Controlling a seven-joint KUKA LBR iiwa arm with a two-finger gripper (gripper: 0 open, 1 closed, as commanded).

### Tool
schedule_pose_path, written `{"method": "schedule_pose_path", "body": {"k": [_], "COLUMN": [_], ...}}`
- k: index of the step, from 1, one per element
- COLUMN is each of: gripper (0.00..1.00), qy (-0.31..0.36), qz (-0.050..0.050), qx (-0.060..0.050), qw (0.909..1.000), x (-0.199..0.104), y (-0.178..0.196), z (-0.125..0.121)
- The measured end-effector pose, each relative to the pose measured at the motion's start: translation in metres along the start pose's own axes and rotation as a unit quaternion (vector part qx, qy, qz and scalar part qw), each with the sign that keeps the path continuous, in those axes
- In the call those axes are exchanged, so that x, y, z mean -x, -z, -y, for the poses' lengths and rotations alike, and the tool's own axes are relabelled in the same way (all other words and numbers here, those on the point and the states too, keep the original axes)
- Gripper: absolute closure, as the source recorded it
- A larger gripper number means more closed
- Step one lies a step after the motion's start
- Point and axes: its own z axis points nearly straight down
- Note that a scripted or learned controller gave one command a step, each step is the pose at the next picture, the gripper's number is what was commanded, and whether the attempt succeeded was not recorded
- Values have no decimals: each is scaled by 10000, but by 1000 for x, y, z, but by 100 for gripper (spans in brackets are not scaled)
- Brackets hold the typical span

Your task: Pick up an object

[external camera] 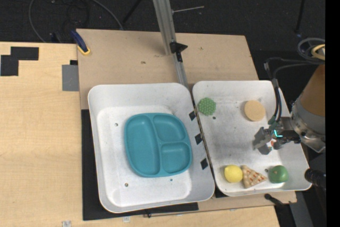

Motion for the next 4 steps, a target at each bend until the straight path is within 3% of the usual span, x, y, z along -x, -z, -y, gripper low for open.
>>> {"method": "schedule_pose_path", "body": {"k": [1,3,4], "gripper": [0,0,0], "qy": [0,2,1], "qz": [1,-17,-19], "qx": [6,-35,6], "qw": [10000,10000,10000], "x": [0,-3,-2], "y": [0,-110,-139], "z": [0,-5,-6]}}
